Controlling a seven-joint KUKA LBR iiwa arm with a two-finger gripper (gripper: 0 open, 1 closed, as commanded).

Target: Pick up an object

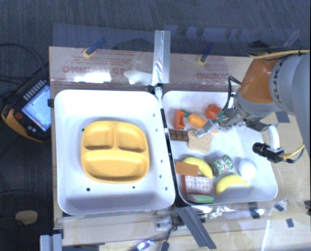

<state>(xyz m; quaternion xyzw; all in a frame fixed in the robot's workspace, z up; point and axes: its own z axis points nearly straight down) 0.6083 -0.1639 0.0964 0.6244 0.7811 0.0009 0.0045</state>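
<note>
My gripper (207, 128) hangs low over the upper middle of the right bin (260, 190), reaching in from the right. Its tip sits just above a tan slice of bread (199, 143) and beside an orange carrot (196, 120). Close by lie a red-orange pepper piece (179, 119), another orange piece (214, 110) and a brown chocolate bar (177, 136). Nearer the front are a banana (196, 164), a green can (223, 164), a white egg (246, 169), a yellow fruit (232, 182) and a red-and-white box (196, 183). Nothing shows as held.
The left bin (66, 192) holds a yellow divided plate (114, 150). A metal divider (166, 140) separates the two bins. The grey arm with its orange band (257, 85) crosses the right bin's upper right corner. A handheld controller (32, 111) lies off the bench at left.
</note>
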